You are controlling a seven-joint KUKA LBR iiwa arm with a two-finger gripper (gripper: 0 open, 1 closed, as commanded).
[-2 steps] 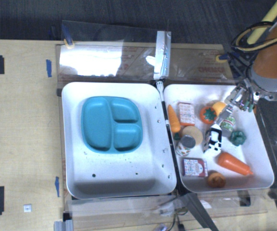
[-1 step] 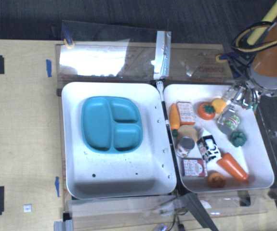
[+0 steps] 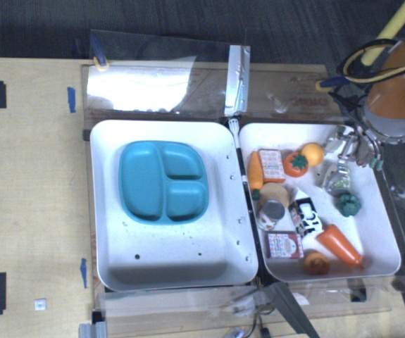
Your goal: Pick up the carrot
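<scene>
**Q:** What is recorded at the near end of the right bin (image 3: 389,220)?

**A:** The carrot (image 3: 340,245) is found lying flat on the bin floor by the near right corner, its tip pointing to the corner. One small orange round piece (image 3: 316,263) is noted just beside it, and one red-and-white packet (image 3: 284,245) next to that.

**Q:** Is any progress to be logged?

**A:** None is judged to be made. The carrot is not lifted and not touched; approach, grasp and lift are all left to be done.

**Q:** And further back?

**A:** One black-and-white item (image 3: 306,217), one can (image 3: 271,210) and one green piece (image 3: 348,204) are counted mid-bin. Beyond them, a second red-and-white packet (image 3: 271,165), one tomato (image 3: 296,164), one yellow fruit (image 3: 313,153) and one long orange piece (image 3: 256,172) by the left wall are listed; what that last one is cannot be settled.

**Q:** The gripper?

**A:** The gripper (image 3: 341,166) is seen over the far right part of that bin, well apart from the carrot. Whether it is apart or together cannot be told. Nothing is seen held.

**Q:** The left bin (image 3: 103,210)?

**A:** One blue divided plate (image 3: 163,182) is counted. Two bins are logged in total.
</scene>
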